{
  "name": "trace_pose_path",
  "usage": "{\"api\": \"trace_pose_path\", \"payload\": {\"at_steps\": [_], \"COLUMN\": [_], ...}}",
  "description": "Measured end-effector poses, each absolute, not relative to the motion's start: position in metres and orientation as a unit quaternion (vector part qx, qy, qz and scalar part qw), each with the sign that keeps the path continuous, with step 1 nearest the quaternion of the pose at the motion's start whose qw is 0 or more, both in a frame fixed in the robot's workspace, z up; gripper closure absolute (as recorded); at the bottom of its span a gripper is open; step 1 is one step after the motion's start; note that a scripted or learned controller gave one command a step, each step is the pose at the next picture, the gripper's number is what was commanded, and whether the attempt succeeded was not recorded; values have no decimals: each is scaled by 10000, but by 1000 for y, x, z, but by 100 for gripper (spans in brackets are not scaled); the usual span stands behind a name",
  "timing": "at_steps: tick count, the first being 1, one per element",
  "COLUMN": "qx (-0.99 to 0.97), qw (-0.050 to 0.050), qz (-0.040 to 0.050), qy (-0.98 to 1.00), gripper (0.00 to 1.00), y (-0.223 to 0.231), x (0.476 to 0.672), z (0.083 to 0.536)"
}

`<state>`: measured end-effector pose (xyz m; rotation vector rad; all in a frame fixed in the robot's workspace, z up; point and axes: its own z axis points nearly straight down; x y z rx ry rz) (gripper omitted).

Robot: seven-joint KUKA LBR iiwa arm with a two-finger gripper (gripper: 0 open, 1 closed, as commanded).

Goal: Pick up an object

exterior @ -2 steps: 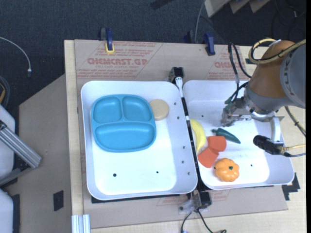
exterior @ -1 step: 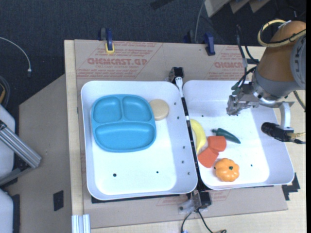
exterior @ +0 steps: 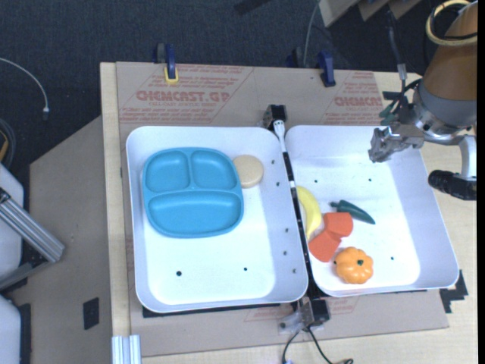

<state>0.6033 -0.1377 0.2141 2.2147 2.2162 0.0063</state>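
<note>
**Operator:** Two bins (exterior: pixel 151 294) sit on the desk (exterior: pixel 121 203). Which holds what you can pick, starting nearest the camera?

**Guide:** Look to the right bin (exterior: pixel 424 226). Closest to you lies a small orange pumpkin (exterior: pixel 354 265), near the front wall. Just behind it, and touching it, are two red pieces (exterior: pixel 332 235). You will find a yellow banana (exterior: pixel 308 209) along the bin's left wall, beside those red pieces, and a dark green pepper (exterior: pixel 354 211) just behind them. In the left bin, a blue divided plate (exterior: pixel 193 192) lies with a tan disc (exterior: pixel 248 171) at its right edge.

**Operator:** Where is the gripper?

**Guide:** The gripper (exterior: pixel 383 144) hangs over the far part of the right bin, well apart from the cluster. You cannot tell from this view whether it is wide or narrow; nothing shows in it.

**Operator:** How will the pumpkin handle?

**Guide:** Judge it as a light, stiff, smooth plastic toy. Its rounded sides may slip out of a pinch. Take it across the widest part, centred, with the closing line clear of the red pieces. You may find the banana easier: grip it across its narrow width at mid-length. Expect the bin wall beside it to crowd one side.
</note>
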Motion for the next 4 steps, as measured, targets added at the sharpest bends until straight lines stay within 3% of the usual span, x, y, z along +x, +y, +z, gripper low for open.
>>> {"api": "trace_pose_path", "payload": {"at_steps": [1,2,4], "qx": [7067,7068,7055], "qw": [46,26,-20], "qz": [23,12,-3], "qy": [7075,7074,7087], "gripper": [100,100,100], "y": [-142,-142,-57], "x": [612,613,564], "z": [276,292,277]}}
